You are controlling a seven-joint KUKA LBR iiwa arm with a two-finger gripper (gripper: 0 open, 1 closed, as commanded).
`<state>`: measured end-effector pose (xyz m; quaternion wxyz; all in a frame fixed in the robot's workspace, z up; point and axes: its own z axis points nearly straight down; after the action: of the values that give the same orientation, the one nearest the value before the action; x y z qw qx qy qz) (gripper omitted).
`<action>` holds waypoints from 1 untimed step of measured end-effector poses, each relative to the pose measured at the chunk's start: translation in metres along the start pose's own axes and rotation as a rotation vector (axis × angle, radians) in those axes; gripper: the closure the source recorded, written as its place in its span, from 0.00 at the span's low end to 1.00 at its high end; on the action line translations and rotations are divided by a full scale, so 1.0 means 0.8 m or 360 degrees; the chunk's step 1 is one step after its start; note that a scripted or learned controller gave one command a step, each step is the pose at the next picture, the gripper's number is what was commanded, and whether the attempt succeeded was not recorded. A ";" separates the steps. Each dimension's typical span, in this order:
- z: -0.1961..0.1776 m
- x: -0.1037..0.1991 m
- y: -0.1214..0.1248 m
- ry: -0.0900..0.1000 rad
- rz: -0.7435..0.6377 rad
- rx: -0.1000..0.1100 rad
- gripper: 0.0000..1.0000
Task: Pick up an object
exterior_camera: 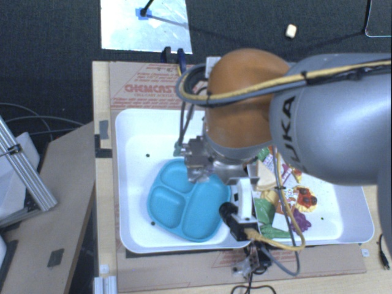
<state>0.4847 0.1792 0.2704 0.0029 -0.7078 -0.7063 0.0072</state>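
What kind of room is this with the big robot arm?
Probably a robot lab or workshop. A grey and orange arm hangs over a white bin holding a blue divided tray, and loose cables run across the dark carpet floor.

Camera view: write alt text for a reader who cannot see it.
A grey KUKA arm with an orange band reaches in from the right, its wrist low over a blue divided plate lying in a shallow white bin. Colourful packets lie in the bin to the plate's right, partly hidden by the arm and its cables.
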 end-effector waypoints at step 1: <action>-0.169 0.002 0.001 0.0019 -0.0011 -0.0045 1.00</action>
<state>0.4876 0.1820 0.4059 -0.0029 -0.7055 -0.7087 -0.0071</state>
